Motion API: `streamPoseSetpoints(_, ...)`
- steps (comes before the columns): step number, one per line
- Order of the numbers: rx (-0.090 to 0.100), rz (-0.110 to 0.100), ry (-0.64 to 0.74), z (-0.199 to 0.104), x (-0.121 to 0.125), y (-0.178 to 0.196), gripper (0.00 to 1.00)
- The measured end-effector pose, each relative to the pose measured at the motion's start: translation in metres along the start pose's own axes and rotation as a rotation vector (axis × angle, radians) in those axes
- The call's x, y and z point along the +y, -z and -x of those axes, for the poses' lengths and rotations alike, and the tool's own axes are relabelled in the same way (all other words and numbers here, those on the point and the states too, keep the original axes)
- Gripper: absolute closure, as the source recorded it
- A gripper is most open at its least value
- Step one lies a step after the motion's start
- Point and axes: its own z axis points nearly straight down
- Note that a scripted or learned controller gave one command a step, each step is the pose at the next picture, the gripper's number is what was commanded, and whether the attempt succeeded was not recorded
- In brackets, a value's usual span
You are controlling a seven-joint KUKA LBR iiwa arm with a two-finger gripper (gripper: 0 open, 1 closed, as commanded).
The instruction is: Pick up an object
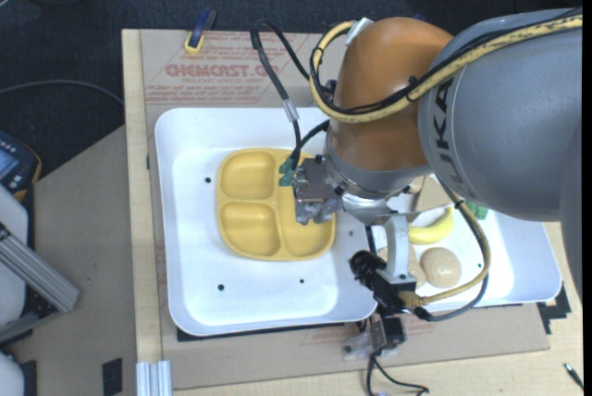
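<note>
Jaws: hidden under my wrist, state I cannot tell. Gripper (pixel 313 196) over tray's (pixel 250 216) right edge; tray left of it.

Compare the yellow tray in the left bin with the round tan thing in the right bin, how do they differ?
The tray is flat, wide and split into compartments; the ball is small, round and undivided. The tray is bright yellow, the ball a duller tan. The tray lies in the left bin, with the arm covering its right edge; the ball lies in the right bin, beside a banana. Both rest on a bin floor.
</note>
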Motion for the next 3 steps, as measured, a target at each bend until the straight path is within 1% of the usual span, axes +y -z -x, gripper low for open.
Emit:
streamPoseSetpoints(1,-0.002,0.0,-0.002,-0.078,0.002,-0.042,1.0)
streamPoseSetpoints(2,-0.003,0.016,-0.015,-0.044,0.053,0.008,1.0)
streamPoseSetpoints(3,0.005,0.021,-0.007,-0.058,0.003,0.139,1.0)
